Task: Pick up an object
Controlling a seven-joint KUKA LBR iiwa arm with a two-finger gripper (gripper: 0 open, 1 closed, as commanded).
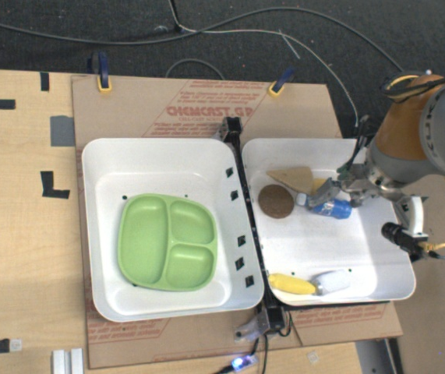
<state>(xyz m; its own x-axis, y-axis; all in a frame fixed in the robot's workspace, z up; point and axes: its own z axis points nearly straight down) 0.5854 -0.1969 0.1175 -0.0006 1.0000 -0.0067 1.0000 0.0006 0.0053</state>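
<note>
Right, two shallow white bins sit side by side on the tabletop (19, 162). One green divided plate (167, 241), smooth plastic with three compartments, lies in the left bin (97, 162). Four loose items share the right bin (393, 283): one round brown disc (276, 201), one flat tan wedge (294, 179), one yellow banana-shaped piece (292, 285) and one pale rounded object (333, 280). One small blue object (333, 207) lies at the tool (327, 197), its long axis roughly left to right; whether the tool grips it, I cannot tell. The grey arm (409, 142) reaches in from the right.
</note>
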